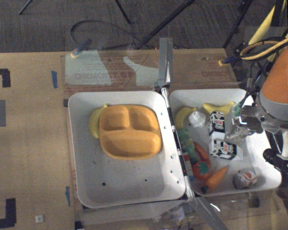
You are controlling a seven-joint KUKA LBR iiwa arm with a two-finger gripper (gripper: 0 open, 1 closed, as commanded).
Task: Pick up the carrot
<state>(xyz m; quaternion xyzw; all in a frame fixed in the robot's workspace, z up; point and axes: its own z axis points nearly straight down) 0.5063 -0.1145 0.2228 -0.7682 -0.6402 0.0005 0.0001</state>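
The carrot [217, 178] is a short orange cone lying in the right bin [261, 188], near its front wall, with its tip pointing to the back right. My gripper [236, 127] hangs over the middle of that bin, behind and to the right of the carrot, just above a black-and-white milk carton [225, 149]. Nothing shows in its grasp, and it is well apart from the carrot.
Around the carrot lie a red round fruit [200, 170], a red-orange pepper [201, 152], a green item [185, 138] and an orange-and-grey ball [245, 179]. A second carton [217, 123], yellow bananas [218, 107] and a white lump [197, 118] sit further back. An orange divided plate [130, 130] lies in the left bin [123, 184].
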